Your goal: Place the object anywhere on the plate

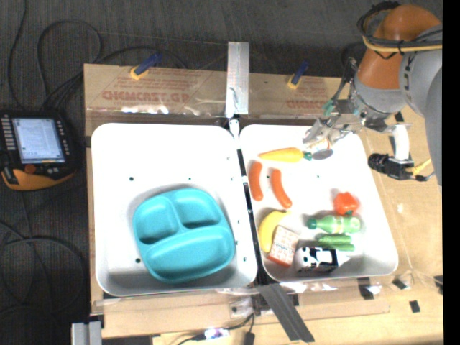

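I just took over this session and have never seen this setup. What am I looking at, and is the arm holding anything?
One fixed camera looks down at a slant on two shallow white bins. The grey and orange arm reaches in from the right; its gripper hangs over the right bin's far edge, beside a toy carrot. I see nothing between its fingers. That bin also holds two sausages, a banana, a green bottle and small cartons. The left bin holds the blue divided plate, the target.
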